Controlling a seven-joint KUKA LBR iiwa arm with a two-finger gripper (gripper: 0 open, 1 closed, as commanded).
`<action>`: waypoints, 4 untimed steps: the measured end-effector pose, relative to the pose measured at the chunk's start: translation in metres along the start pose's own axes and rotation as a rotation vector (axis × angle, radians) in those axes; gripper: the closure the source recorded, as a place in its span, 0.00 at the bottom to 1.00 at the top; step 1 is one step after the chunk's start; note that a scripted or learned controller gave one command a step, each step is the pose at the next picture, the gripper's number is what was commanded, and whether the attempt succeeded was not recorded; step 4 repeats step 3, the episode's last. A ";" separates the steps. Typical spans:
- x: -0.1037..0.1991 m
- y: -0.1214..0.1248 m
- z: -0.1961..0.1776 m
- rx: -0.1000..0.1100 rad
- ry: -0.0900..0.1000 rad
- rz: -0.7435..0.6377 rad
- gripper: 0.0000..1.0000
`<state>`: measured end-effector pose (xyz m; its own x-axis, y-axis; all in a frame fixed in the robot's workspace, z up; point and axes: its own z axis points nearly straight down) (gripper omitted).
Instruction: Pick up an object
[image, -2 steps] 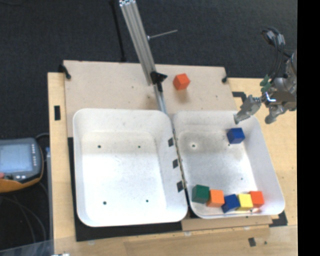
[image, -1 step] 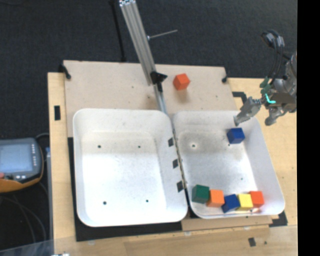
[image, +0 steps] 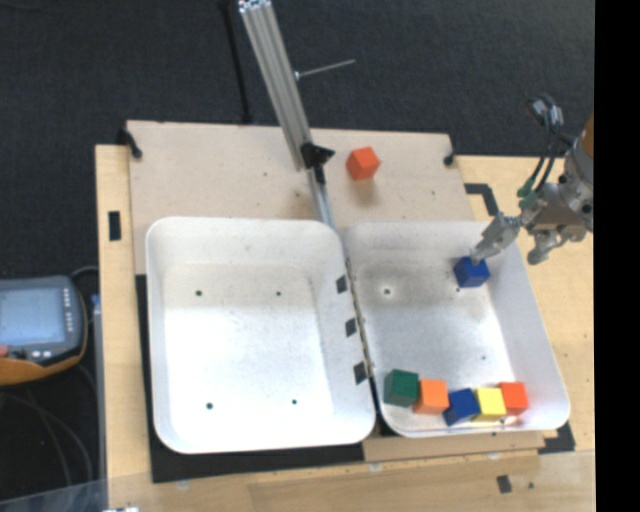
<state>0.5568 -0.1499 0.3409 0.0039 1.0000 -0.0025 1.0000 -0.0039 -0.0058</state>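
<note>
Where the right bin's far side lies: a blue cube (image: 471, 271) is seen on the floor of the right bin (image: 520, 330).
Claw: the claw (image: 518, 240) is spread open, one finger (image: 491, 240) touching the cube's top, nothing gripped.
Near edge: green, orange, blue, yellow and orange cubes (image: 456, 397) are lined up.
Desk: an orange cube (image: 363, 163) is set beyond both bins.

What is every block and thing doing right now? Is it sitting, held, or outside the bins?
Blue cube: in the right bin, one end effector finger touching it, not lifted.
Green cube: resting at the right bin's near edge.
Orange, blue, yellow, red-orange cubes: in a row beside the green one.
Orange cube: on the board, outside the bins.
End effector: open, above the right bin's far right corner.
</note>
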 end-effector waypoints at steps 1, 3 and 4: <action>0.028 -0.026 -0.080 -0.017 0.000 -0.009 0.00; -0.057 0.039 0.076 -0.001 0.001 -0.002 0.00; -0.057 0.039 0.076 -0.001 0.001 -0.002 0.00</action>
